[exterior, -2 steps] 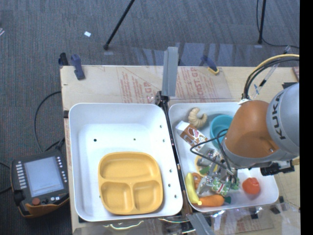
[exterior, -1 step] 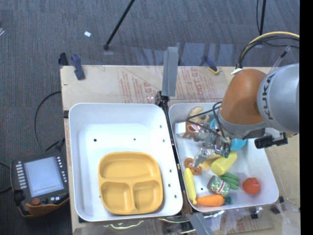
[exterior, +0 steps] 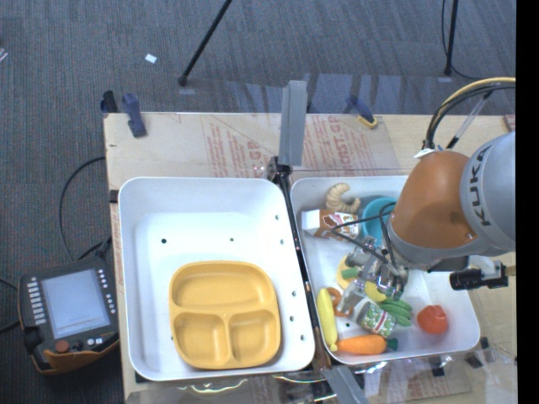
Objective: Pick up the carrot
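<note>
Carrot (exterior: 364,344): lies on its side at the near edge of the right bin (exterior: 455,343), orange body with green top pointing right, just beside the yellow banana (exterior: 327,318).
Jaws (exterior: 376,269): low over the middle of the right bin's clutter, above and apart from the carrot; whether they are open or closed I cannot tell, and nothing is seen gripped.
Step in hand: judged as the approach, with the carrot not yet lifted.
Next move: likely calls for shifting toward the near edge and descending straight onto the carrot's body, with little room beside the banana and the green item (exterior: 396,311).
Risk: crowding may cause a wrong pick or a nudge.
Right bin: also holds a red tomato-like piece (exterior: 432,319), a blue cup-like thing (exterior: 376,211), a tan knobbly piece (exterior: 338,196) and small packets.
Left bin (exterior: 152,225): holds a yellow divided tray (exterior: 225,313), three compartments, nothing in them.
Desk (exterior: 202,141): carries both bins side by side.
</note>
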{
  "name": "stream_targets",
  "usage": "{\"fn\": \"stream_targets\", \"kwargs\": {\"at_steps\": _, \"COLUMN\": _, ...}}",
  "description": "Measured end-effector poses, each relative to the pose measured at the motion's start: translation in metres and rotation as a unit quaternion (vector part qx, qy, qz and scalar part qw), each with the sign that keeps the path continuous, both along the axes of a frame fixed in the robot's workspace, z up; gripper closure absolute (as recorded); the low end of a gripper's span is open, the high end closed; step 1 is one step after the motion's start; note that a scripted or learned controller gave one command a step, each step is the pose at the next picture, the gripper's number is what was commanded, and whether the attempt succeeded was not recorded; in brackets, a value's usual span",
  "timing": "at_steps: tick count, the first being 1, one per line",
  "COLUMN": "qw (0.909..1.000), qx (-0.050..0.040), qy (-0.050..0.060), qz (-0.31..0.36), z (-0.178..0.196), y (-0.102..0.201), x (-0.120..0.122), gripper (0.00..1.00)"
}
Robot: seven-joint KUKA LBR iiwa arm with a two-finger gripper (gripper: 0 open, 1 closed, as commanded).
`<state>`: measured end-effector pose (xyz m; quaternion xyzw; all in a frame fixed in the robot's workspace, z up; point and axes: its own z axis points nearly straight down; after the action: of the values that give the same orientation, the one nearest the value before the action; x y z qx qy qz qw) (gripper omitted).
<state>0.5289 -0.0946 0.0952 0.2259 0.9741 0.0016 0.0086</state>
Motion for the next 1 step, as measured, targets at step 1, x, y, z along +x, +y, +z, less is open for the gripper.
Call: {"fn": "stream_targets", "kwargs": {"at_steps": 1, "qw": 0.9918, "qx": 0.0019, "qy": 0.008, "qz": -0.128, "z": 0.0930, "y": 0.0597, "x": 0.0218, "gripper": 0.00}}
